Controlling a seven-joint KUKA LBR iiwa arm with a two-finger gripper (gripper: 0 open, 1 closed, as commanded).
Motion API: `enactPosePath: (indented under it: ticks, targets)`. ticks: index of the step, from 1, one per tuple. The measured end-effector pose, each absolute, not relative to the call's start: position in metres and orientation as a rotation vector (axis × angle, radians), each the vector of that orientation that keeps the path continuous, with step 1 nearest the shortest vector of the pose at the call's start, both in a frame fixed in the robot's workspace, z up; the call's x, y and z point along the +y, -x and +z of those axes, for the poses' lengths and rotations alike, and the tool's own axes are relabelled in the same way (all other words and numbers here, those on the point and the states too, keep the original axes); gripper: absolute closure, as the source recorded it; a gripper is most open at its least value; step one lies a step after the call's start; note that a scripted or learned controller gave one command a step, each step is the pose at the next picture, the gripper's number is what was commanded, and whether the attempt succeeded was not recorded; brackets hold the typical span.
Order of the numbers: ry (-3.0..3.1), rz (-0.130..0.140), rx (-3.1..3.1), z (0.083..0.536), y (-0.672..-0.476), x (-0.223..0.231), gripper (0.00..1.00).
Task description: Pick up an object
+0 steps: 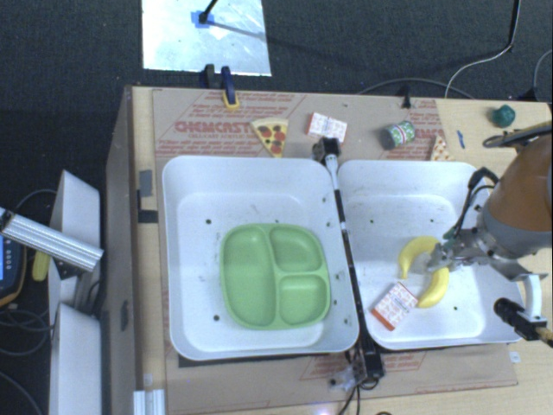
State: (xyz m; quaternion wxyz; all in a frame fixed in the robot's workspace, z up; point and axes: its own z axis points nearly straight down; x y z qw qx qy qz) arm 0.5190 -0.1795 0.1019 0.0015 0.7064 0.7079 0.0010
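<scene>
Low over the right white plastic bin (380, 188), the grey metal gripper (448, 258) sits on the curved yellow banana (418, 251), and I cannot tell how wide it is. Behind it the arm is grey and orange (523, 201). Just below it lies a small red and white card packet (395, 305). Far to its left, the other white bin (186, 188) holds a smooth green tray with three parts (276, 277).

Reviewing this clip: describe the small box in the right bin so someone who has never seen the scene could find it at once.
Start at the right bin, the white one on the arm's side. Near its front wall, toward the divider between the bins, lies a small flat box, white with red-orange print. It sits just left of the lower banana and is the bin's one boxy item; the others are curved and yellow.
</scene>
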Motion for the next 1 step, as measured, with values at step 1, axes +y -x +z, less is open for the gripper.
enactPosePath:
  ticks: [1]
  targets:
    - [-2.216, 0.004, 2.224, 0.1715, -0.5268, -0.1006, 1.0]
